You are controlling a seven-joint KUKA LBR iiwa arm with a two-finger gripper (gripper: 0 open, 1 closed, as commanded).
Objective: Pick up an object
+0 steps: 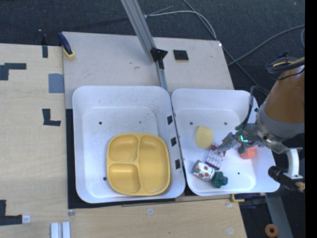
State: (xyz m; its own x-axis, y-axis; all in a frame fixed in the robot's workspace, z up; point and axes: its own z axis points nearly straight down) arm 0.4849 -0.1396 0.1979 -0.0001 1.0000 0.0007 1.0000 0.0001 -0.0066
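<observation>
The right bin holds a pale yellow rounded object, a small can with a red and white label, a dark green toy, a white and pink packet and an orange-red object. My gripper reaches in from the right and hangs low over the bin, just right of the yellow object and above the packet. I see nothing held between its fingers. The orange-red object lies right beside the wrist.
The left bin carries a yellow divided plate. A metal pole slants up from the bins' rear junction. Cables run over the dark floor behind. The grey and orange arm fills the right side.
</observation>
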